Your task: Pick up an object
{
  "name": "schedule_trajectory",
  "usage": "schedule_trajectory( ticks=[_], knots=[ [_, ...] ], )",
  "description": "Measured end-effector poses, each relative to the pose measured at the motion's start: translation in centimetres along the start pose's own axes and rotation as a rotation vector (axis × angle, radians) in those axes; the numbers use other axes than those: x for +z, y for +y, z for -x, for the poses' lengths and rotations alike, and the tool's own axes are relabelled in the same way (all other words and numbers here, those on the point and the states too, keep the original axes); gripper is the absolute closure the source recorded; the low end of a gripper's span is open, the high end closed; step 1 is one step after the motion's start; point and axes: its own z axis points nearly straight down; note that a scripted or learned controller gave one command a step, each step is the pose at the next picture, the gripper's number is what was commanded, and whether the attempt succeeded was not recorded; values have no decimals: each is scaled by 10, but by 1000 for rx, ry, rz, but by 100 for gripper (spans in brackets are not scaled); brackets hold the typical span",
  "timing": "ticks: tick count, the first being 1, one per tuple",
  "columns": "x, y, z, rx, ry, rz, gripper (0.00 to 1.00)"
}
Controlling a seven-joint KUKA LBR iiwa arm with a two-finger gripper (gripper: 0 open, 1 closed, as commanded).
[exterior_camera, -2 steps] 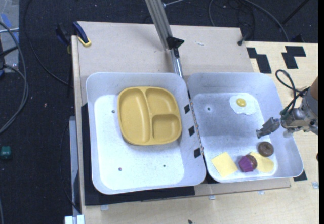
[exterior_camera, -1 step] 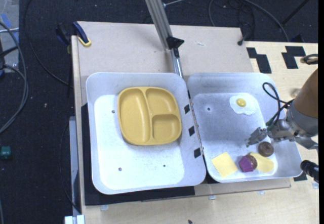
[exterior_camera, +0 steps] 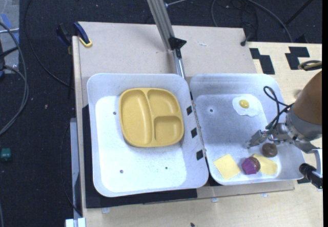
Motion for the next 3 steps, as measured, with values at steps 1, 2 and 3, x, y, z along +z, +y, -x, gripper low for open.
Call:
schedule_trajectory(
  ticks=[1, 2, 3],
  knots=[
    [-13, 2, 1, 1, -2, 8, 100],
    [-74, 10, 1, -6, 15, -16, 100],
    [-127, 12, 3, -6, 14, -14, 100]
  ],
)
